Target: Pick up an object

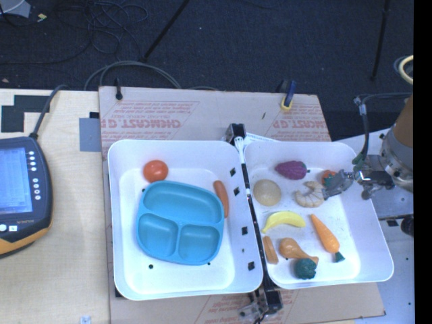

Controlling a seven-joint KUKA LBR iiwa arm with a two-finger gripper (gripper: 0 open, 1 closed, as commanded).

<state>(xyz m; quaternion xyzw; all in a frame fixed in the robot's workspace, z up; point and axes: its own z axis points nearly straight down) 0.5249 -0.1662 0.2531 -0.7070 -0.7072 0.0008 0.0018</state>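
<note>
Reaching in from right, tool low over right bin.

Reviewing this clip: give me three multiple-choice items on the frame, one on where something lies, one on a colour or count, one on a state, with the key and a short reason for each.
1. Where does the blue divided tray lie?
A. In the left bin
B. In the right bin
C. On the cardboard outside both bins

2. What colour is the fruit in the middle of the right bin?
A. Purple
B. Yellow
C. Blue

3. How does the gripper stand?
A. Raised high with the tray in its grasp
B. Parked over the left bin
C. Low at the right bin's upper right, near a small orange-red item

Key: 1 A, the tray fills most of the left bin. 2 B, it is a yellow banana. 3 C, the gripper reaches in from the right edge there.
</note>
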